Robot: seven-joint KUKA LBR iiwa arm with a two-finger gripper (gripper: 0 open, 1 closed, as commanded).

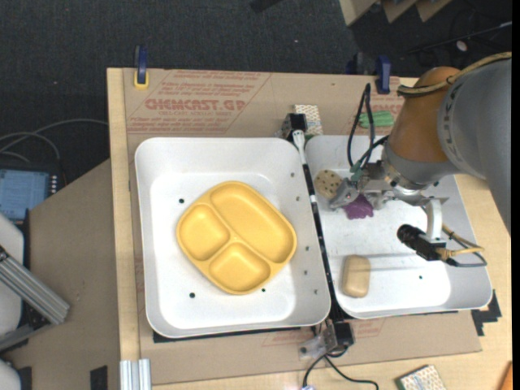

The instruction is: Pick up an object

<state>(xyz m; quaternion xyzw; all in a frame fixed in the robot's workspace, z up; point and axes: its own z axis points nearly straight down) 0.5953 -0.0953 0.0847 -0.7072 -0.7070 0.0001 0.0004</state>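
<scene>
Purple object (358, 210) beneath the lowered claw (363, 192) in right bin (463, 291), grip state indiscernible.

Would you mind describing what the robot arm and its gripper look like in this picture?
The arm is a thick, rounded grey body with an orange band above the wrist. Black cables loop from the band down to the gripper, a small grey metal assembly with pale fittings.

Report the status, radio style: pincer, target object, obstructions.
Pincer low in right white bin, over small purple object. Grip unconfirmed. Tan block and speckled ball close by.
</scene>
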